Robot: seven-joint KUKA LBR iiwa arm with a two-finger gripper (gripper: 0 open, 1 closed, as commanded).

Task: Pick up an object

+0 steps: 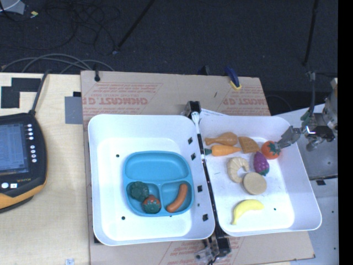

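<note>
At the right bin's [309, 203] far right edge, the grey two-finger gripper [287, 137] reaches in low, beside the round red plastic tomato [269, 149] — probably lining up a grasp; whether its fingers are spread or closed, I cannot tell.

**One fixed camera, high above the bins**

A single camera looks down on the tabletop [55, 93] from above at a slant, so the dark floor [165, 21] and its cables fill the top of the frame. It stands far enough back to take in both white bins whole: the left bin [105, 148] sits near the middle of the frame, the right bin [298, 203] toward its right side. A cardboard sheet [165, 95] under the bins is seen almost entire. At the left edge a pendant [19, 153] is cut off. The arm [325, 123] enters at the right edge.
</note>
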